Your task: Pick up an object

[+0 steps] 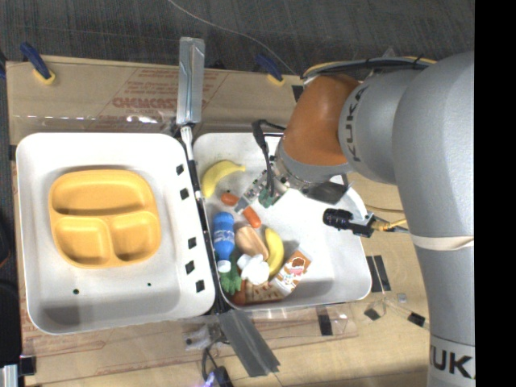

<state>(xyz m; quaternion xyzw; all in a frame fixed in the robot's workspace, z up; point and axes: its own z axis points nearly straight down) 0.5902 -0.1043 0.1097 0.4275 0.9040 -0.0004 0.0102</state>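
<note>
One fixed camera above the bench, looking down at a slant on both white bins (32, 216); arm (419, 135) enters from right, close.

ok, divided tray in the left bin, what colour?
Yellow-orange; the divided tray shows clearly in the camera view.

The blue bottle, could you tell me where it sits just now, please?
The blue bottle lies in the right bin, close against its left wall, below the upper banana and left of the lower banana.
</note>
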